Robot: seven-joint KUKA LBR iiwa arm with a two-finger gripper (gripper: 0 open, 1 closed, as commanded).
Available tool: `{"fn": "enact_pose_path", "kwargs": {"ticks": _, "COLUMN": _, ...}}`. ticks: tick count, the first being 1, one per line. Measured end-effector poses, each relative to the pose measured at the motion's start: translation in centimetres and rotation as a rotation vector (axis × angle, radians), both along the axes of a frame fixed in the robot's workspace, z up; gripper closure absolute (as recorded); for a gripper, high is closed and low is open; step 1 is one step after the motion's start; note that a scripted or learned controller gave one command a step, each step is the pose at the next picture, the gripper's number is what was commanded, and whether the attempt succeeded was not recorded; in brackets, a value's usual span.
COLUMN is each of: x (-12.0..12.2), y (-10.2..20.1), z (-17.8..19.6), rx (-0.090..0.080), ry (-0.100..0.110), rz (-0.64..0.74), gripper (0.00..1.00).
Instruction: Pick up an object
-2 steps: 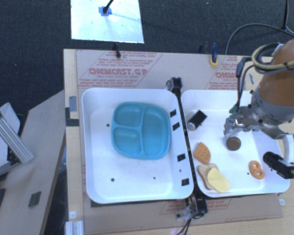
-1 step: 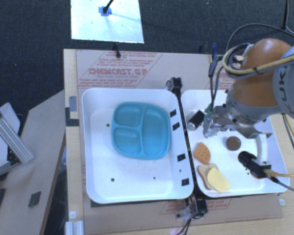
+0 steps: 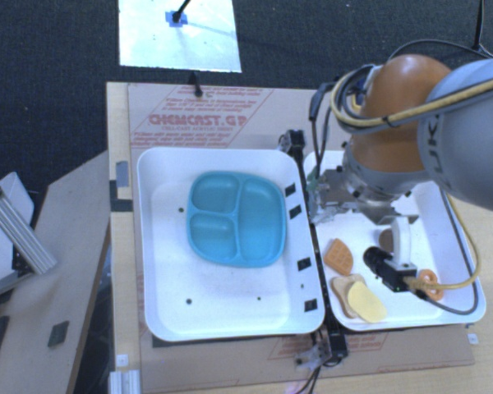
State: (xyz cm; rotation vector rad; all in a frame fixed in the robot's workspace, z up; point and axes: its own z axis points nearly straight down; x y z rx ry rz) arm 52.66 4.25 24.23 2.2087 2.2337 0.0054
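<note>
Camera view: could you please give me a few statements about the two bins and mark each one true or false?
1. A blue plate lies in the left-hand bin. True.
2. The arm hangs over the left-hand bin. False: it hangs over the right-hand bin.
3. The waffle lies on the plate. False: it lies on the floor of the right-hand bin, apart from the plate.
4. The yellow disc lies in the same bin as the waffle. True.
5. The plate is divided into compartments. True.
</note>
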Motion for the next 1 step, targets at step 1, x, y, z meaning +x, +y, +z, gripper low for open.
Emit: {"fn": "enact_pose_path", "kwargs": {"ticks": 1, "x": 0.17, "y": 5.24, "z": 0.29, "rx": 0.000, "ry": 0.001, "rz": 0.000, "gripper": 1.00}}
